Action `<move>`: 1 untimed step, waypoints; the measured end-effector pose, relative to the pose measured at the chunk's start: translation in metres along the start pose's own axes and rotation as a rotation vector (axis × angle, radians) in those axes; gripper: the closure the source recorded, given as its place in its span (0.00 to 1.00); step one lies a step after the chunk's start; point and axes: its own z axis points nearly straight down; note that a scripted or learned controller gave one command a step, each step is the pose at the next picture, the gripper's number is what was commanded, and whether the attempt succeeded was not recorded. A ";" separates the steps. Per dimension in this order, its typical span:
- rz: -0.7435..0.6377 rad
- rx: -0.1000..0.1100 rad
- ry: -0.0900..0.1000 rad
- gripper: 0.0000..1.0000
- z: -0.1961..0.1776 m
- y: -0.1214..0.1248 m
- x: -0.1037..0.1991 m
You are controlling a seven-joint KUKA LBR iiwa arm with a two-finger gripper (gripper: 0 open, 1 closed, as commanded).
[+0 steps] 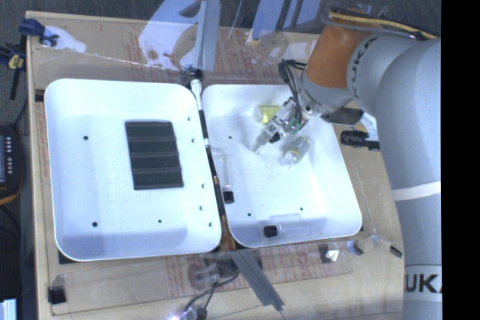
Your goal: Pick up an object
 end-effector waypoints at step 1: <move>-0.089 0.000 -0.004 0.00 0.001 -0.003 0.000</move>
